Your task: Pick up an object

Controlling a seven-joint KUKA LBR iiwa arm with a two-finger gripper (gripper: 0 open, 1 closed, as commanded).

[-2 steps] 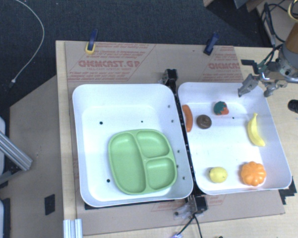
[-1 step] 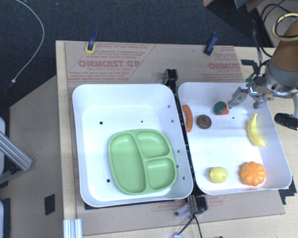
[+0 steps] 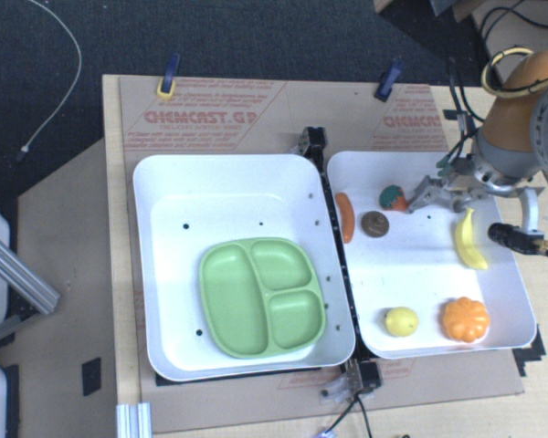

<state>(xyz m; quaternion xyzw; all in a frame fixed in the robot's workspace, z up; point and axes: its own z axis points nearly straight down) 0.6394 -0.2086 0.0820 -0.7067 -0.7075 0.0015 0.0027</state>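
The right bin (image 3: 493,340) holds several toy foods. An orange carrot-like piece (image 3: 345,217) lies along its left wall. A green and orange item (image 3: 392,196) and a brown round item (image 3: 375,224) sit near the back. A yellow banana (image 3: 468,240) lies at the right, with a lemon (image 3: 401,321) and a small orange pumpkin (image 3: 464,319) near the front. My gripper (image 3: 438,199) hangs low over the back of this bin, just right of the green and orange item. Its fingers are spread apart with nothing between them.
The left bin (image 3: 164,245) holds a green divided plate (image 3: 260,295). A black clip (image 3: 312,140) sits at the back where the bins meet. The arm's grey and orange wrist (image 3: 516,121) looms over the right bin's back right corner. Cables (image 3: 521,235) trail at the right.
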